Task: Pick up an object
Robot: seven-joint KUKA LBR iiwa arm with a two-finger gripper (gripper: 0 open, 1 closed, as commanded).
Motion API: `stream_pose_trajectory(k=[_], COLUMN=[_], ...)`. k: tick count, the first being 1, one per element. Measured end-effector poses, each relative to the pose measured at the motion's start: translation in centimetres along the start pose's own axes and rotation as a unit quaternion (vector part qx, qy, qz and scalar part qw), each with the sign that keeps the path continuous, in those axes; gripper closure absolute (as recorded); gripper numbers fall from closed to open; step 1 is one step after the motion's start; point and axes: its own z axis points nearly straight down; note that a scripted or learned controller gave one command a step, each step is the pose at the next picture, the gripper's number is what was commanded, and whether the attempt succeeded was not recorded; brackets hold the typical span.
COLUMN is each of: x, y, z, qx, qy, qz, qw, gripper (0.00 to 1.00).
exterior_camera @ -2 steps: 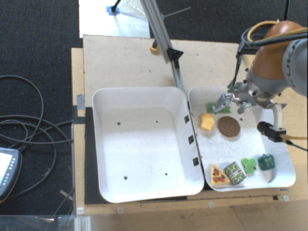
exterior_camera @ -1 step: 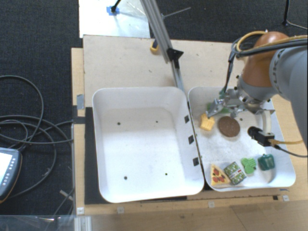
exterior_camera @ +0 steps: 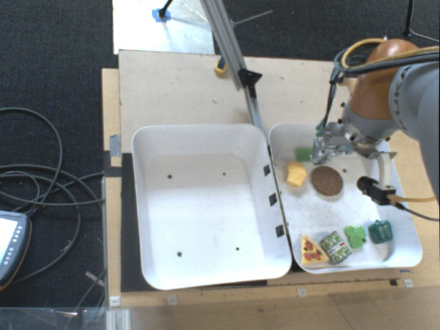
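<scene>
Along the lower edge of the right-hand white bin, nearest the camera, lies a crowded row: a triangular red-and-yellow pizza-slice toy, a green-and-white printed packet touching it, a bright green lumpy toy and a dark green pepper-shaped toy. These sit so close together that a descent among them could, in my judgement, nudge one piece onto another or catch two at once. Farther up, in the middle of the frame's right half, a flat brown disc lies beside a yellow wedge of toy cheese; the disc looks thin and low, so fingers closing on it may well slide over the top. Higher still, the metal two-finger gripper hangs near a small green block by the bin's upper left corner, and that block seems the likeliest thing to be picked. Whether the hand is spread or clenched cannot be told from this angle. The block sits close to the bin wall and the divider, so a slight misalignment could push it against the wall or leave the grasp closing on nothing. The left-hand white bin lies across the divider, bearing only small dark specks.
</scene>
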Motion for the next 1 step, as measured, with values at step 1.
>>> stream_pose_trajectory(k=[1], x=[-0.37], y=[-0.45], z=[-4.61], qx=[0.000], qy=[0.000], qz=[0.001], qw=[1.0000], gripper=[1.00])
